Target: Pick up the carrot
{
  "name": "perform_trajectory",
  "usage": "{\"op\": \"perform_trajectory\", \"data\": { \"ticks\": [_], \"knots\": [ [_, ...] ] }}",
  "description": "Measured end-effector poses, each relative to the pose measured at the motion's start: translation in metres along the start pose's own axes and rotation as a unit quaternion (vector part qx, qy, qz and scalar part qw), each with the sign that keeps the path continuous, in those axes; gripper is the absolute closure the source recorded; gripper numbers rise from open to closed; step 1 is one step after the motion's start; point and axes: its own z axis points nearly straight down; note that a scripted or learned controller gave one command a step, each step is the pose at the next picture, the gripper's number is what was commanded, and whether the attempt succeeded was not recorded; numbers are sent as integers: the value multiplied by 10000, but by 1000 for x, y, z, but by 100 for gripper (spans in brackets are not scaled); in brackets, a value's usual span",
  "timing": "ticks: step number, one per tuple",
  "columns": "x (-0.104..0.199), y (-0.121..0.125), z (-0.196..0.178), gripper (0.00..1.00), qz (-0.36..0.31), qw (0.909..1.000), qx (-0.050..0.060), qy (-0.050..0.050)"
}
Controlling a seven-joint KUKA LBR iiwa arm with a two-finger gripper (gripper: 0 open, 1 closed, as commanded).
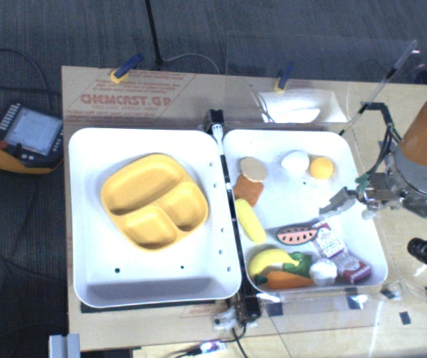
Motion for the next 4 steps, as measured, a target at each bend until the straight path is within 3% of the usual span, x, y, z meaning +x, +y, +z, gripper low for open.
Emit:
{"op": "perform_trajectory", "data": {
  "ticks": [1,2,3,4],
  "knots": [
    [-51,61,-14,0,-599,9982,-6,-7],
    [-50,121,83,0,-320,9995,4,-1],
    [-45,170,136,0,-290,9995,90,84],
    [-46,178,140,0,-975,9951,141,101]
  ]
}}
